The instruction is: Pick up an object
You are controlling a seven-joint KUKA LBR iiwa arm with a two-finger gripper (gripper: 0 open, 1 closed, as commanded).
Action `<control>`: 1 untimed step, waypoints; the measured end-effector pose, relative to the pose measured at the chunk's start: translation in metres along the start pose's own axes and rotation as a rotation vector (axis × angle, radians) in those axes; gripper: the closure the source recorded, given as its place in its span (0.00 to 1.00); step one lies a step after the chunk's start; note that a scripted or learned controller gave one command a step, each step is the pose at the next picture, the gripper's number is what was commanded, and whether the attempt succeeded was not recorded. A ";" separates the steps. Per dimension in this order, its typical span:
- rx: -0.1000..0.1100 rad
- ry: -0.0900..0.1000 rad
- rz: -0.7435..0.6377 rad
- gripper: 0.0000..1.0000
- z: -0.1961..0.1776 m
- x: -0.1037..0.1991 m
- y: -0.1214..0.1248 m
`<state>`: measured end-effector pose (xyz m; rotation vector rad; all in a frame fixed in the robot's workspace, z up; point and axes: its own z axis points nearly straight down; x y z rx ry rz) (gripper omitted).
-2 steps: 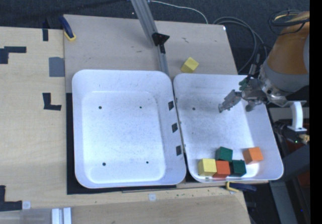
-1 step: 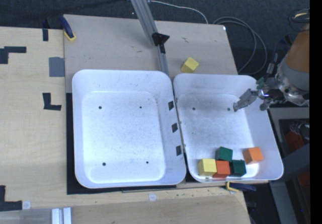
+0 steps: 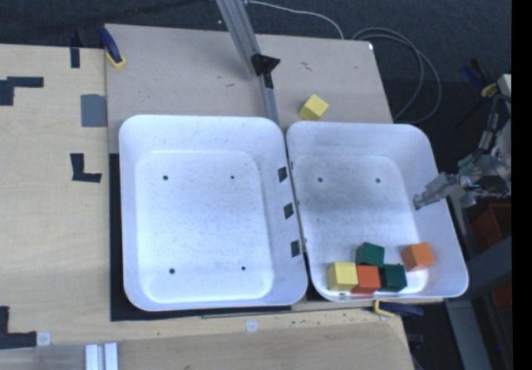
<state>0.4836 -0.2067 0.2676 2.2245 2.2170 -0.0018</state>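
Jaws (image 3: 426, 194): state cannot be told. Only a grey, blurred tip reaches in over the right rim of the right bin (image 3: 432, 162); nothing is seen between them, so no hold.

Candidate things lie in the near right corner of the right bin, toward the view's bottom and a little left of the jaws. Cluster of five cubes:
- orange cube (image 3: 418, 256), nearest the jaws, set slightly apart from the rest, close to the bin's right wall
- green cube (image 3: 371, 254), rear of the cluster
- second green cube (image 3: 393, 277), near wall
- red-orange cube (image 3: 366, 278), touching the yellow and both greens, as far as can be judged
- yellow cube (image 3: 341, 275), leftmost

Blocks are roughly cubic, no long axis to align to. Judgement: the orange cube is the easiest target, being nearest and free on most sides; the wall beside it may crowd one finger.

Another yellow cube (image 3: 313, 106) sits on the bench (image 3: 191, 77) behind the bins, well apart from the jaws.

Left bin (image 3: 133, 194) carries nothing to pick.

Hard to make out: the arm's wrist at the right is dim and blurred; the cluster's lower edges are partly cut by the bin's near rim.
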 end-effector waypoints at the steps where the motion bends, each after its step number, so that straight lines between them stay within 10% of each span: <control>1: 0.002 0.000 -0.006 0.00 0.047 -0.002 0.057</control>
